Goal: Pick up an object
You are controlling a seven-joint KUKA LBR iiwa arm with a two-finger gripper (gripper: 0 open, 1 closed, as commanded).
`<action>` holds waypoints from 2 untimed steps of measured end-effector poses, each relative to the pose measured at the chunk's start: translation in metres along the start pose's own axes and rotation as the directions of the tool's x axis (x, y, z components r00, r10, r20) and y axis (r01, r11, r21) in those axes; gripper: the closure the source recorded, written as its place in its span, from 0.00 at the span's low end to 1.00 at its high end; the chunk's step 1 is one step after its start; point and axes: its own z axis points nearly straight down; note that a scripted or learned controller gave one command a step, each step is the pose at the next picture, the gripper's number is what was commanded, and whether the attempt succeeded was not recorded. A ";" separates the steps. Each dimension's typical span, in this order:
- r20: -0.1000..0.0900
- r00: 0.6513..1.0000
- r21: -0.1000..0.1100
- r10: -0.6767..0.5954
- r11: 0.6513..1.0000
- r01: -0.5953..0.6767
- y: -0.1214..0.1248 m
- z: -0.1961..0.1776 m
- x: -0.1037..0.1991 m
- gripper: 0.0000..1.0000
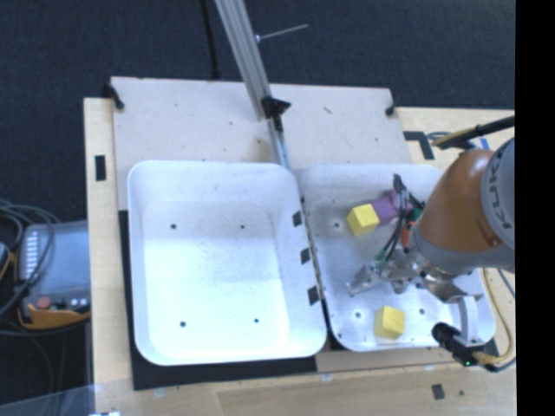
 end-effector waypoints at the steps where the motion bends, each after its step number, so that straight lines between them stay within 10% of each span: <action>1: 0.003 1.000 -0.011 0.009 1.000 -0.009 0.002 -0.014 -0.001 1.00; 2: 0.003 1.000 -0.013 -0.005 1.000 0.005 0.003 -0.077 -0.006 1.00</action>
